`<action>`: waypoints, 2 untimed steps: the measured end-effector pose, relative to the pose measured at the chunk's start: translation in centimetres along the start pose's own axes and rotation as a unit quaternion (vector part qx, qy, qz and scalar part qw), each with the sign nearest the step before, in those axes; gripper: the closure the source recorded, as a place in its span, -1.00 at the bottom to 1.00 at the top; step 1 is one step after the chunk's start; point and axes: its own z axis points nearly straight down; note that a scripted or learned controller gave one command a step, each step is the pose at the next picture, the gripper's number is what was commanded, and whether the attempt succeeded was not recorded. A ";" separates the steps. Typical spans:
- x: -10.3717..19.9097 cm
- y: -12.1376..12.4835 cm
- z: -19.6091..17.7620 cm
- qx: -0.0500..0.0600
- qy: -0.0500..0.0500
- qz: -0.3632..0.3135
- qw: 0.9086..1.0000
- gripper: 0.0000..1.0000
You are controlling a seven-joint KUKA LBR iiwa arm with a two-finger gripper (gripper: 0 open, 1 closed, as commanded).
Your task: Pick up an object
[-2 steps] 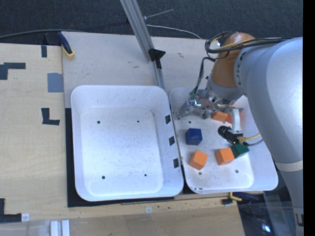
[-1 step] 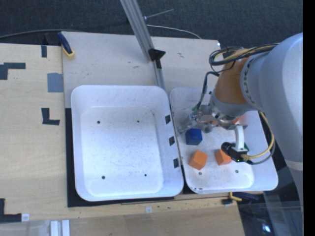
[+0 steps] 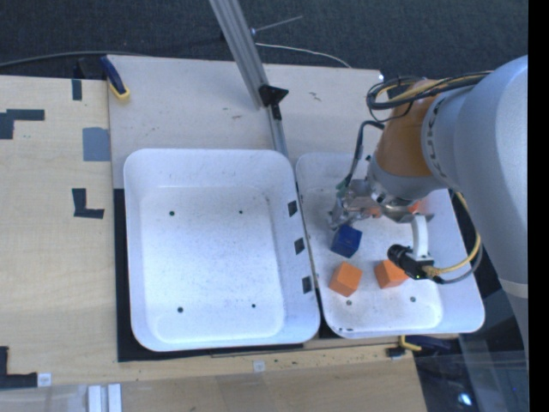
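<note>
Orange cubes lie nearest, blue block just under the jaws: the grasp step is in hand.
Whether the jaws (image 3: 347,217) grip the blue block (image 3: 346,242) I cannot tell; next calls for a firm close and a straight lift from the right bin (image 3: 446,316), clear of both orange cubes (image 3: 346,278).

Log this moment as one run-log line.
phase: reaching | gripper: above blue block, grasp unconfirmed | orange blocks: untouched | all in right bin
</note>
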 end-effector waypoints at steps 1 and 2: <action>0.0 0.0 0.0 0.000 0.000 0.000 1.000 -1.00; -0.4 -4.2 1.1 0.001 0.000 0.001 1.000 -1.00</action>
